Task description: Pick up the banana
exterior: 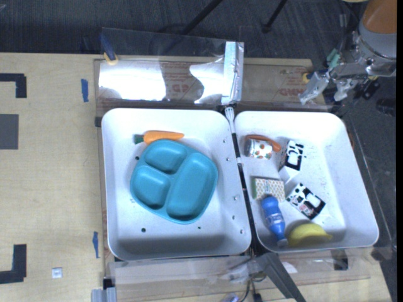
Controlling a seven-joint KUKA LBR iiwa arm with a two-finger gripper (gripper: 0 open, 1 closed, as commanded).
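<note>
The yellow banana (306,232) lies in the near corner of the right bin (352,168), beside a blue bottle (272,216). My gripper (324,88) hangs above the far right corner of that bin, well away from the banana. Its fingers point left and look spread apart with nothing between them.
The right bin also holds a small can (261,148), a patterned packet (269,187) and two black-and-white boxes (293,156) (306,200). The left bin (119,231) holds a blue divided plate (174,180) and an orange carrot (161,136). A clear panel (170,74) stands behind the bins.
</note>
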